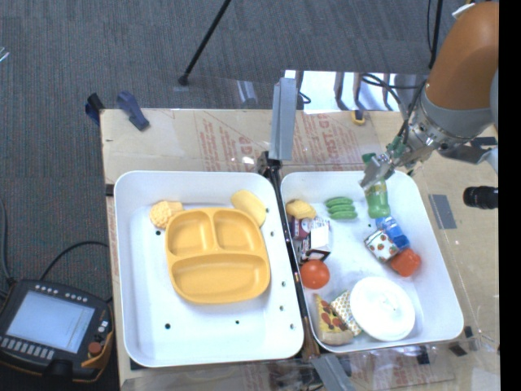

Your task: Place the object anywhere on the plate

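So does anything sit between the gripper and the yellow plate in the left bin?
Yes. The gripper hangs over the right bin by a green bottle. Toward the yellow plate lie green pea pods, a yellow toy and the rims where the bins meet.

The arm's large rounded orange band (462, 55) occupies the upper right of the frame. Below it sits a grey cylindrical wrist section (452, 123). A light-coloured flange narrows from there toward the two-finger gripper (379, 172), a compact metal-grey assembly with green parts. Dark cables (442, 10) run beside the band.
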Controlling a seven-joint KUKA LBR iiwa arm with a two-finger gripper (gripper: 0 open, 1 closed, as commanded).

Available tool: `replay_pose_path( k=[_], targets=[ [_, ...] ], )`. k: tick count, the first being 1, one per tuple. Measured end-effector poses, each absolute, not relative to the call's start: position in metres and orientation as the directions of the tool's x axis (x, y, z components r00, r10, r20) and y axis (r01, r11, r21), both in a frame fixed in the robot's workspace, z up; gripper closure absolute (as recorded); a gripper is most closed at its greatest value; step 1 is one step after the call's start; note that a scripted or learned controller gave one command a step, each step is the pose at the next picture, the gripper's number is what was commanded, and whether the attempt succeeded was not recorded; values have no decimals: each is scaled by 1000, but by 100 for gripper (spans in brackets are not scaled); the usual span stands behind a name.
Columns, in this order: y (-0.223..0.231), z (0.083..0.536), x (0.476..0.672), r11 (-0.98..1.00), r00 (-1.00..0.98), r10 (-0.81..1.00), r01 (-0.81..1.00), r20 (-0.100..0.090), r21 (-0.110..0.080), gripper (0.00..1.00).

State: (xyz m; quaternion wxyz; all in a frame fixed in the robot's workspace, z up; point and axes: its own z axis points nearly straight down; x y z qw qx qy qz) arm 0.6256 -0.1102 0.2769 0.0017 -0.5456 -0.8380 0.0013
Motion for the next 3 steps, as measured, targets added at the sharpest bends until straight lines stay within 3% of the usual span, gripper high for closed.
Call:
replay_pose_path(
  k=[1,2,3],
  targets=[
    [-24,181,610,431,-431,902,902,7,-11,100],
    [63,186,510,398,-398,918,918,5,-6,100],
    [132,236,547,645,-645,764,764,1,-2,100]
  ],
)
